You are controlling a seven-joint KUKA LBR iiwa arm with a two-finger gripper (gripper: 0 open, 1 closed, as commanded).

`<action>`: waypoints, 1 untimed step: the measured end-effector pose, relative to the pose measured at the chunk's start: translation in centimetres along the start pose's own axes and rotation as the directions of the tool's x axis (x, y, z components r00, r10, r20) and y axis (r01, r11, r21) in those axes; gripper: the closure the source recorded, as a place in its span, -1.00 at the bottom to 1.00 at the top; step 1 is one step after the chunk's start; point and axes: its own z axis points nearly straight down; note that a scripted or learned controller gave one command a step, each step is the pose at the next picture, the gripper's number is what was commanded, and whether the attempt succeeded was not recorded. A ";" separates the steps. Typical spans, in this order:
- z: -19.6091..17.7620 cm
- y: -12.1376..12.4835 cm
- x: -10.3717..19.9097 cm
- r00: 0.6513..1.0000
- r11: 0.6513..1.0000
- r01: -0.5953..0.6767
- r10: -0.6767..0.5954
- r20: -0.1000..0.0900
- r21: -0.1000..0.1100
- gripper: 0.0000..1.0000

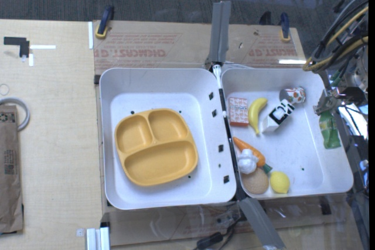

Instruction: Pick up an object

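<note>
Your candidates lie in the right bin, all placed here against the banana near its middle. Just left of the banana sits a red-and-white box; just right, a black-and-white carton, with a small can beyond it. Below the banana you see a carrot, a white garlic bulb, a tan round and a lemon. Far right of the banana, the gripper hangs over the bin's edge — you cannot tell its grip — above a green packet. Left of the banana, the other bin holds a yellow plate.
</note>
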 end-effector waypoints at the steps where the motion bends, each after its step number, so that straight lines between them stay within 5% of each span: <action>1: 6.6 -2.7 -0.4 0.961 0.961 -0.276 0.276 -0.002 0.003 1.00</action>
